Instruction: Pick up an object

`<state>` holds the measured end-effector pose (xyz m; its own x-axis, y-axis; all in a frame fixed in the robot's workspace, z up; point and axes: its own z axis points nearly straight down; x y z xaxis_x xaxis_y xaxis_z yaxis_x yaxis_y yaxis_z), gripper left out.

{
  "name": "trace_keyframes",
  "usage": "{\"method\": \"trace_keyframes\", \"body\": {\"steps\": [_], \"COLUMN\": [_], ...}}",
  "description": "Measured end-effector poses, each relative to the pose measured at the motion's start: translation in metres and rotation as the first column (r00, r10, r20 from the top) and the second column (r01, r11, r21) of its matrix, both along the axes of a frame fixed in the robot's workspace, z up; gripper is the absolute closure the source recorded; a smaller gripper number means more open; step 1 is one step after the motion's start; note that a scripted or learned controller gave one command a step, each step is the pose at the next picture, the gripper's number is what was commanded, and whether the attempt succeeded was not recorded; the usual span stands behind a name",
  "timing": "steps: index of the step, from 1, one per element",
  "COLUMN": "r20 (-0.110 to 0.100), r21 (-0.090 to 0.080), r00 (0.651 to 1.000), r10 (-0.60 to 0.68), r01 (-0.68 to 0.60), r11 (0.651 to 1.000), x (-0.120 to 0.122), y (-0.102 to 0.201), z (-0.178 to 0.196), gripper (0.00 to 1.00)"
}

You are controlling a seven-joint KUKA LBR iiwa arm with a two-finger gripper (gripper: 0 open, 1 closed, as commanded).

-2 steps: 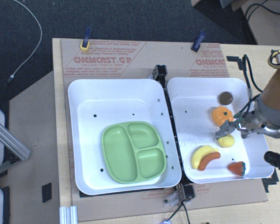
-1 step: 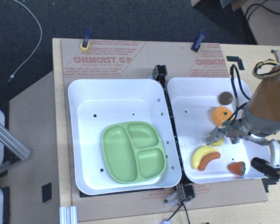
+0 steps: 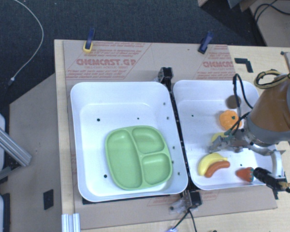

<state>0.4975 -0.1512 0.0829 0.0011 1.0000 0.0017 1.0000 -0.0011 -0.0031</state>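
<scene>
Jaws (image 3: pixel 225 141): you could not tell whether spread or pressed together.
Banana (image 3: pixel 209 162): just below them, long axis slanting.
Orange (image 3: pixel 228 119): just above, near.

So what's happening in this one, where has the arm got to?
The arm reaches in from the right and hangs low over the right bin, which holds toy food: an orange, a banana with a sausage against it, and a carrot near the front edge. The gripper is down among them, just behind the banana, by a small yellow-green piece. Nothing looks lifted. The left bin holds a green divided plate.
</scene>
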Motion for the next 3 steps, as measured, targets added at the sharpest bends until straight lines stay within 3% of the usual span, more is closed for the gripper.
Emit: {"method": "trace_keyframes", "body": {"steps": [1,3], "r20": [0.005,0.011], "r21": [-0.002,-0.005], "r00": [1.000,1.000], "r10": [0.001,0.002], "r01": [-0.001,-0.002], "r11": [1.000,1.000], "x": [0.001,0.014], "y": [0.000,-0.005], "z": [0.012,0.133], "gripper": [1.00,1.00]}}
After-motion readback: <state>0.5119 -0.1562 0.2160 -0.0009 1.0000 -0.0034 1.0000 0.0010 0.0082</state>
